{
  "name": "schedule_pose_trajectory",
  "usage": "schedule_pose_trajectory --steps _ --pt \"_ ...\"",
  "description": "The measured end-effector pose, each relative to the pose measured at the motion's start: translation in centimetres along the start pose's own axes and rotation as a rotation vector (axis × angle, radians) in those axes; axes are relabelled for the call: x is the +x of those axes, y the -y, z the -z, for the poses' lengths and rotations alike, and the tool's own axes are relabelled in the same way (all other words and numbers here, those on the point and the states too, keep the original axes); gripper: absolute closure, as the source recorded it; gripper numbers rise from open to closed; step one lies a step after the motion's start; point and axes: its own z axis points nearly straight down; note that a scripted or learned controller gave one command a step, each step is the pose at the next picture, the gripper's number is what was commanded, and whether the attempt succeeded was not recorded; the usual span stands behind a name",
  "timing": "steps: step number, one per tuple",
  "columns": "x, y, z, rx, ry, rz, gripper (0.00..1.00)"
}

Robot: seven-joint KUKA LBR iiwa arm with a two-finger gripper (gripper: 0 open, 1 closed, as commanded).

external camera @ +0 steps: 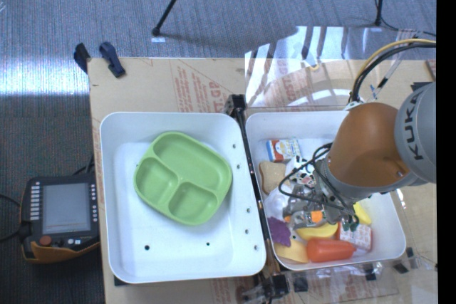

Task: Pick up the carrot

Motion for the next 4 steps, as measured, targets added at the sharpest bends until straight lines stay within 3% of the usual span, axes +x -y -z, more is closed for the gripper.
schedule_pose_trajectory --steps 1,2,3,4 --pt "-0.1 -0.2 0.9 -0.001 0.001 0.006 1.00" --pt "-0.1 -0.2 0.9 -0.001 0.001 0.008 0.00" --pt "1.8 0.5 -0.6 0.004 0.010 0.006 0.00" --pt "1.9 0.0 -0.6 0.002 0.009 -0.182 0.00"
